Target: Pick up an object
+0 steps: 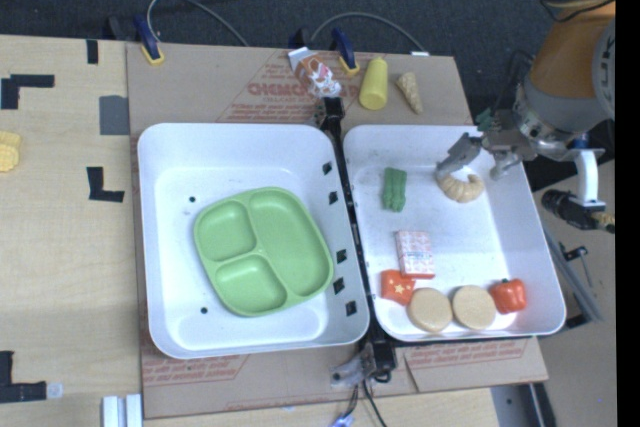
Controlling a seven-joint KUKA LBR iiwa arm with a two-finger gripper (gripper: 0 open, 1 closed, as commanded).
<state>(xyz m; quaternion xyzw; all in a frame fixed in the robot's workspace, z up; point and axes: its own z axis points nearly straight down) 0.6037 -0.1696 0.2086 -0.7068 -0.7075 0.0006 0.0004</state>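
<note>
My gripper (473, 164) hangs over the upper right part of the right bin (520, 215), its two fingers spread open. Just below the fingertips a tan croissant-shaped pastry (463, 187) lies on the bin floor; nothing is held between the fingers. Further left in the same bin sits a green block (394, 188). Toward the front are a pink box (414, 253), a red piece with a star (397, 287), two round tan biscuits (431, 309) (474, 306) and a red pepper (509, 294).
The left bin (165, 215) holds a green divided plate (262, 250). Behind the bins on the cardboard lie a yellow cylinder (373, 83), a tan cone (410, 92) and a small packet (315, 70). Cables run across the dark floor behind.
</note>
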